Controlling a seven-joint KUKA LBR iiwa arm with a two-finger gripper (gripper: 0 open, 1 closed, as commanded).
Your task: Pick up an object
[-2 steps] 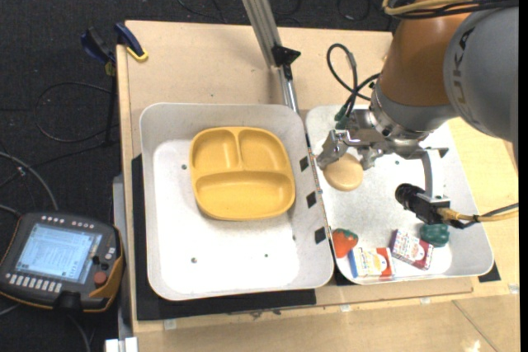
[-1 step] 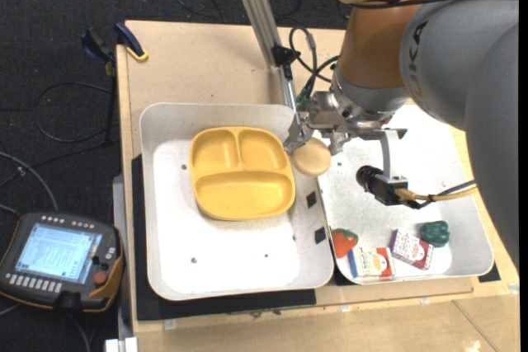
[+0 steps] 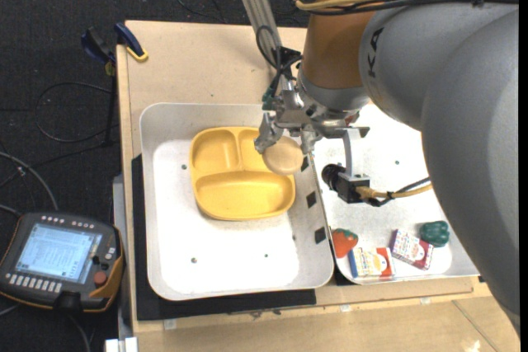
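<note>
Counter (image 3: 206, 62) with two white bins, claw (image 3: 283, 146) over the yellow tray (image 3: 239, 175).

We see a tan counter on dark floor, a pendant (image 3: 58, 260) left of it. The tray lies in the left bin (image 3: 165, 202); the claw hangs at the tray's right rim, clamped on a pale round piece (image 3: 283, 157). Right of the tray, the right bin (image 3: 396, 169) holds small boxes (image 3: 391, 255) and a green toy (image 3: 434, 232).

Much of the right bin (image 3: 388, 169) is covered by the grey arm (image 3: 445, 78), which is itself cut off by the right edge. The far right corner of the yellow divided tray (image 3: 239, 177) is hidden behind the pincer (image 3: 285, 146) and a pale round object (image 3: 285, 157) there, too blurred to identify. Print on the small cartons (image 3: 411, 248) cannot be read
</note>
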